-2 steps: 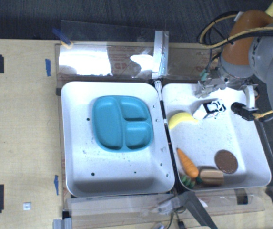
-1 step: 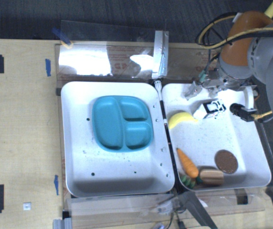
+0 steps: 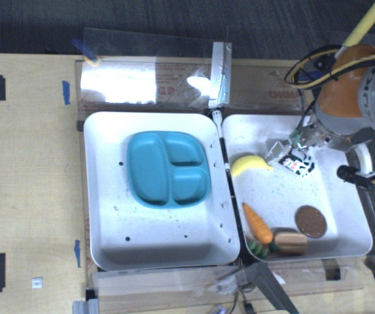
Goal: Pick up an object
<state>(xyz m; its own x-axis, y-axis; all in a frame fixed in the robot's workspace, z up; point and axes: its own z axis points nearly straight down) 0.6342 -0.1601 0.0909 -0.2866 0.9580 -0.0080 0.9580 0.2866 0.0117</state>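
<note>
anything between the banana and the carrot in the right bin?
No. In the camera view, bare white bin floor separates the banana from the carrot; the brown disc lies off to the side.

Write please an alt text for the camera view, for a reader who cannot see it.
A grey and orange robot arm reaches from the right, its gripper low in the right bin beside a banana. That bin also holds a carrot, a brown disc and a tan block. The left bin holds a blue divided plate.
</note>
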